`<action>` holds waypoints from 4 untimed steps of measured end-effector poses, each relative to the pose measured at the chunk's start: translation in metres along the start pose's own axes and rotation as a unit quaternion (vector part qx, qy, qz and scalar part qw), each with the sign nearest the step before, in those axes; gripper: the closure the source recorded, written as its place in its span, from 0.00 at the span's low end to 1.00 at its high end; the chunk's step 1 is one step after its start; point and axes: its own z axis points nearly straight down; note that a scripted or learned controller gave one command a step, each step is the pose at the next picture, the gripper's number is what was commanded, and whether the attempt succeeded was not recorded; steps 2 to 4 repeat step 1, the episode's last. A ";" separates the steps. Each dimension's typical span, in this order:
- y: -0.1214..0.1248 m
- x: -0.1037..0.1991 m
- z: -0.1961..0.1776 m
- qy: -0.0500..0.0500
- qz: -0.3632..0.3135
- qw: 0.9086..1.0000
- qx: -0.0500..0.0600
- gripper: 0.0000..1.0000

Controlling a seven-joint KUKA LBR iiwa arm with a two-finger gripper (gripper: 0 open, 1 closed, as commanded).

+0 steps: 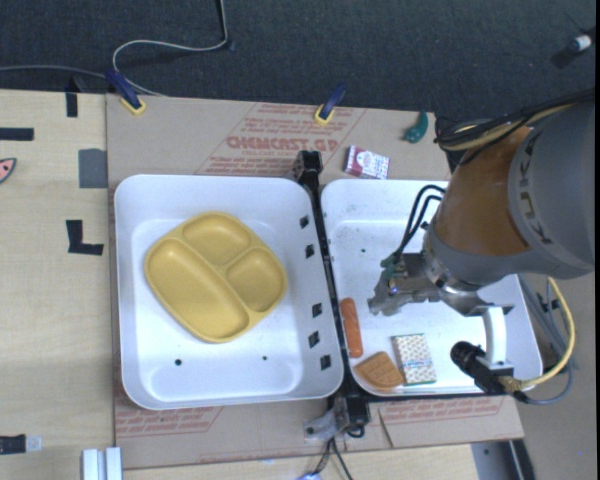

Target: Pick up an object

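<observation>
The grey metal gripper (392, 290), open or closed I cannot tell, hangs in the right shallow white bin (370, 208) near the orange sausage-shaped toy (351, 328), so this seems the approach step, and the next move needs a centred descent.

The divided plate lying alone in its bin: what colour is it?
Plain yellow; the plate shows best in the overhead camera view.

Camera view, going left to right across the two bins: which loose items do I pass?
yellow divided plate → orange sausage → brown toast-like piece → small patterned packet
</observation>
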 end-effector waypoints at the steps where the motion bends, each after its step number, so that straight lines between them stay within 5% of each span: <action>1: 0.000 0.001 -0.009 0.000 0.000 1.000 0.000 1.00; 4: 0.000 0.001 -0.009 0.000 0.000 1.000 0.000 1.00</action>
